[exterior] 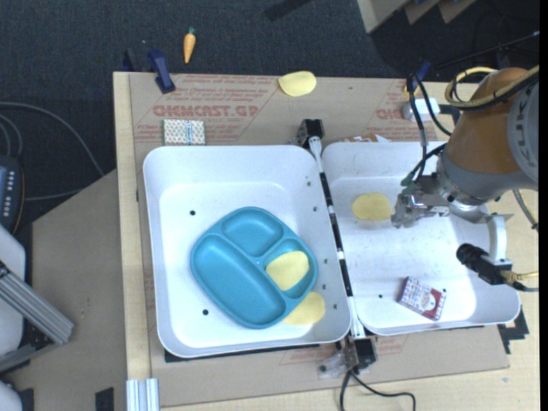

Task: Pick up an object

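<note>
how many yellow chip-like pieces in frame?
4. One in the blue plate's small compartment, one beside the plate in the left bin, one in the right bin near the hand, one on the cardboard above the bins. More may hide under the arm.

You have two bins side by side: the left bin (171, 229) holds a divided plate (248, 268), the landmark here. One chip (288, 269) lies in the plate's right compartment; another (305, 309) sits just off the plate's near-right edge, touching it. Right of the plate, in the right bin (377, 311), a third chip (372, 206) lies just beside the gripper (409, 210), and a small packet (420, 298) lies nearer the front. Behind the plate, outside the bins, a fourth chip (297, 83) rests on the bench (137, 144).
</note>
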Motion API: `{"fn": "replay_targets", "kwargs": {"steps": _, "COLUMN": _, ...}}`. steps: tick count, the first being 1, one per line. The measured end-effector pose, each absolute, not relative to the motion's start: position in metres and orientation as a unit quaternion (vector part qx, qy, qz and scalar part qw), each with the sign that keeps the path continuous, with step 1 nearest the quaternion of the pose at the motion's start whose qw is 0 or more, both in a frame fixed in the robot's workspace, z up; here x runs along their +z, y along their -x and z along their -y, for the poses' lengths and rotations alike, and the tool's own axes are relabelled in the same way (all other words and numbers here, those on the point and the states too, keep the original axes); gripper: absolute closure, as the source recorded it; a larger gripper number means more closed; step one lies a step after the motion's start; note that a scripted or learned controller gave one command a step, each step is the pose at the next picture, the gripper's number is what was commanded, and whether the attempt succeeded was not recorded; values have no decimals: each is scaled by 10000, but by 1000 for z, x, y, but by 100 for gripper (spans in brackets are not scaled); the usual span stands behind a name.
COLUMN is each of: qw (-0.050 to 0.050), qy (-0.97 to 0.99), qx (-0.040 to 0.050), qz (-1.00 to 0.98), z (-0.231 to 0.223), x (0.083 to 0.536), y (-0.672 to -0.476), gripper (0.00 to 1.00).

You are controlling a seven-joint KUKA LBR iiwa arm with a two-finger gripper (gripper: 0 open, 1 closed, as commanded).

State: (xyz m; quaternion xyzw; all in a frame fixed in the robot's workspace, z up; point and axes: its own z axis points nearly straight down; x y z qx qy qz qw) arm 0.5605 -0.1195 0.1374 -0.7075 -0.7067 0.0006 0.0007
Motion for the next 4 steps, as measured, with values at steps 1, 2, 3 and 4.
{"fn": "replay_targets", "kwargs": {"steps": 1, "qw": -6, "qy": 7062, "qx": -13, "qz": 7080, "z": 60, "x": 186, "y": -596, "gripper": 100}}
{"fn": "replay_targets", "kwargs": {"steps": 2, "qw": 1, "qy": 7073, "qx": 3, "qz": 7069, "z": 77, "x": 185, "y": -592, "gripper": 100}}
{"fn": "replay_targets", "kwargs": {"steps": 3, "qw": 1, "qy": 7072, "qx": 2, "qz": 7070, "z": 77, "x": 185, "y": -592, "gripper": 0}}
{"fn": "replay_targets", "kwargs": {"steps": 4, "qw": 2, "qy": 7075, "qx": 9, "qz": 7067, "z": 116, "x": 102, "y": -630, "gripper": 0}}
